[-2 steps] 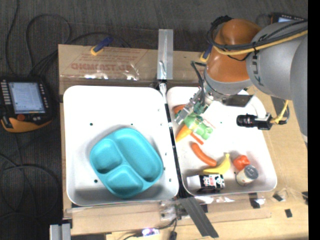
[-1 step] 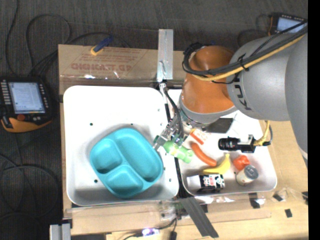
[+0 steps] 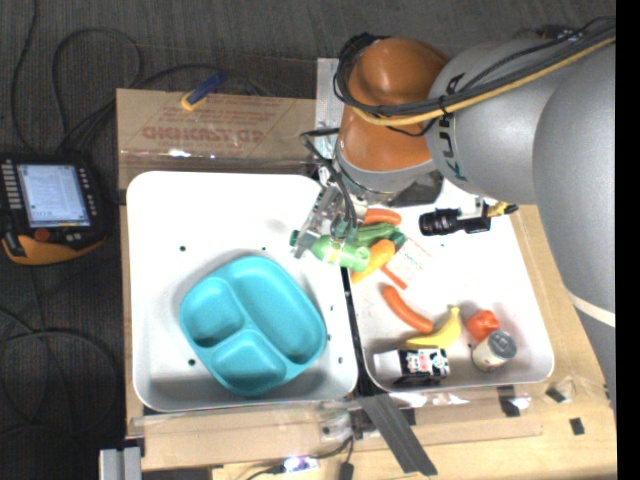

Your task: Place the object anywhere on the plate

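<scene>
A teal plate [image 3: 252, 326] with three compartments lies in the left bin [image 3: 160, 228], toward its front. My gripper [image 3: 318, 236] hangs over the divider between the two bins, just beyond the plate's far right corner. It is shut on a long green toy vegetable [image 3: 343, 254], which sticks out on both sides of the fingers. The grey arm with its orange band [image 3: 395, 78] covers the back of the right bin.
The right bin [image 3: 530, 298] holds a carrot [image 3: 405, 310], a banana [image 3: 446, 330], a red-topped toy [image 3: 482, 322], a small round bottle [image 3: 496, 349] and a black-and-white carton [image 3: 424, 364]. More orange and green toys [image 3: 380, 230] lie beside the gripper. A cardboard sheet [image 3: 215, 128] lies behind the left bin.
</scene>
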`<state>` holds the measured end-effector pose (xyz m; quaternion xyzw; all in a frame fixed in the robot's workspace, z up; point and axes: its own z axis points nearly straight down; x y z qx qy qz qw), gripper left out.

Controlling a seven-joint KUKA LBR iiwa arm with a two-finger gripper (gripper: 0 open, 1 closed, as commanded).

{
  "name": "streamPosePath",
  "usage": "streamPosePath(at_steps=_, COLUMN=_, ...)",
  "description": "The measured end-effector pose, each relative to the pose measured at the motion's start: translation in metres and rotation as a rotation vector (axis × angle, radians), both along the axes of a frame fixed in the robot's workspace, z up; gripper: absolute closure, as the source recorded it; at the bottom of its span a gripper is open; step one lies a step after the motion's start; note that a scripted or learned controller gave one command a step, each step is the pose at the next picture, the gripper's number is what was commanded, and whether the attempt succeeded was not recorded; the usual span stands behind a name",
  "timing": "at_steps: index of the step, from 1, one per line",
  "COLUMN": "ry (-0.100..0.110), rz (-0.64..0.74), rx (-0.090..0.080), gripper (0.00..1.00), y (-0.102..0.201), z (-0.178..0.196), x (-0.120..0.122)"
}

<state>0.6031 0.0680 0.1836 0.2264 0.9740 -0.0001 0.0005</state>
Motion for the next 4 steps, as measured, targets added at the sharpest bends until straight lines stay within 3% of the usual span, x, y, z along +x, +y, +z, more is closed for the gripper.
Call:
streamPosePath(at_steps=1, ry=0.002, rz=0.307, rx=0.002, gripper=1.0, y=0.087, z=-0.025, x=-0.036)
streamPosePath(at_steps=2, ry=0.001, rz=0.419, rx=0.002, gripper=1.0, y=0.163, z=-0.013, x=-0.064)
streamPosePath(at_steps=3, ry=0.006, rz=0.181, rx=0.001, gripper=1.0, y=0.166, z=-0.05, x=-0.121)
streamPosePath(at_steps=4, ry=0.006, rz=0.18, rx=0.002, gripper=0.0, y=0.166, z=-0.05, x=-0.121)
